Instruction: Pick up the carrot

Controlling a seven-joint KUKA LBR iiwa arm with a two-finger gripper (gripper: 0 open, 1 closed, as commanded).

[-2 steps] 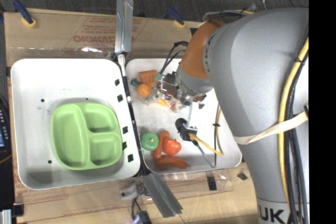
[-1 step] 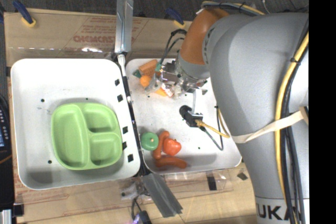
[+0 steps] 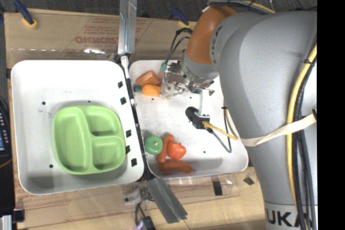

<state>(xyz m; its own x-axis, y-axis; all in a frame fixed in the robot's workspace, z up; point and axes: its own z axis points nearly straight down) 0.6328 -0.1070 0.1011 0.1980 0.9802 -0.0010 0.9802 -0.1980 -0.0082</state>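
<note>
Carrot (image 3: 150,90) lies in the upper left corner of the right bin (image 3: 215,161), close to the divider, with an orange wedge-shaped piece (image 3: 148,78) touching it just above. Gripper (image 3: 171,86) sits low immediately right of the carrot; its fingers are hidden under the wrist hardware, so cannot tell how far they are apart or whether anything is between them. Lower in the same bin: a green round piece (image 3: 153,144), a red tomato-like piece (image 3: 177,151) and an orange-red long piece (image 3: 173,167), clustered. Left bin (image 3: 32,83) holds a green sectioned tray (image 3: 90,139).
</note>
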